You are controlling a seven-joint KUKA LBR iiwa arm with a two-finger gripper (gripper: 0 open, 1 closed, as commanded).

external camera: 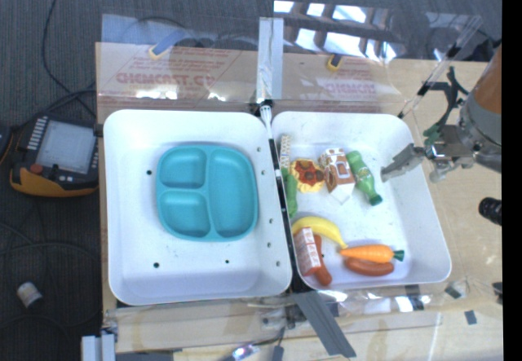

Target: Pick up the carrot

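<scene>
Camera view, looking down at a slant, places the carrot [369,253] in the right bin [412,188], near that bin's front right corner. The carrot lies flat, orange body pointing left and its small green stem end pointing right. A red sausage-shaped item [371,267] lies just in front of it, touching or nearly touching along its length. A yellow banana [320,228] curves just to the left of the carrot's tip. A red packet [311,256] lies below the banana, along the bin's left wall.

Farther back in the same bin, a green bottle [363,177] lies tilted, its cap toward the front right. Beside it to the left sits a small white and brown carton [336,171], then a yellow and red item [307,174] whose kind cannot be made out at this resolution. A green vegetable [290,192] lies along the divider between the bins.

The left bin [130,213] holds a teal divided plate [206,191] with three compartments, set near its centre.

The gripper [408,160] hangs over the right edge of the right bin, well apart from the carrot and behind it. Its fingers appear spread apart, with nothing between them. The grey arm [481,127] enters from the right, its orange band at the frame edge.
</scene>
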